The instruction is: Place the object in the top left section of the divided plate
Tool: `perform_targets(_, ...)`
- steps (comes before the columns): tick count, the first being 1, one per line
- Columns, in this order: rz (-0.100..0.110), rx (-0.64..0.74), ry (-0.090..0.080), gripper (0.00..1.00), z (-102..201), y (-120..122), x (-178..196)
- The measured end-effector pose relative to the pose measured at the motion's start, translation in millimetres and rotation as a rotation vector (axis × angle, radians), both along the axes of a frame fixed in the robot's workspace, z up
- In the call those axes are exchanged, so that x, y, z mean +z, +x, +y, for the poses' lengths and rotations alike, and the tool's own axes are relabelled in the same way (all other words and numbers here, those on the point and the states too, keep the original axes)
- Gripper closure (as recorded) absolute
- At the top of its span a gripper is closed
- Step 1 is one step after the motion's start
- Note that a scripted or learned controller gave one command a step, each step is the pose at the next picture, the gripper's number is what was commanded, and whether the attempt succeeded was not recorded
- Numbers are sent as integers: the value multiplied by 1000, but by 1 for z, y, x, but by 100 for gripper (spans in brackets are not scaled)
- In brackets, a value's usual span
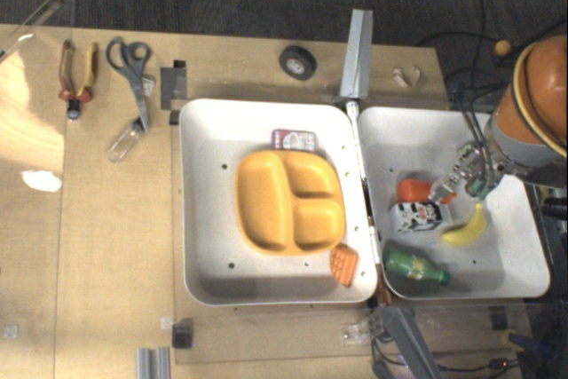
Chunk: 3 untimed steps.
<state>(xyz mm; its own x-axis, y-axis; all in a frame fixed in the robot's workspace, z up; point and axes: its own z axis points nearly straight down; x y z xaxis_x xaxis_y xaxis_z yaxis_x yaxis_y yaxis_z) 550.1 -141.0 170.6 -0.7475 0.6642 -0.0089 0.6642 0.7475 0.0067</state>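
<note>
The yellow divided plate point(289, 199) lies in the middle of the left bin point(209, 217), with one long section on its left and two smaller ones on its right. My gripper point(448, 189) hangs low over the right bin point(524, 271), reaching in from the right. It is just right of an orange-red object point(412, 189) and just above a black-and-white carton point(417, 216). A yellow banana point(469, 228) lies to the lower right of the gripper. A green bottle point(414, 268) rests near the right bin's front.
A small maroon packet point(294, 138) lies behind the plate in the left bin, and an orange waffle-like piece point(344, 264) sits at the plate's front right. Scissors point(135, 74), pliers point(76, 75) and a tape roll point(298, 61) rest on the bench behind the bins.
</note>
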Motion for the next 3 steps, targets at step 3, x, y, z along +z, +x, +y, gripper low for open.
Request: perform_targets(3,0,-4,0,100,6,13,81)
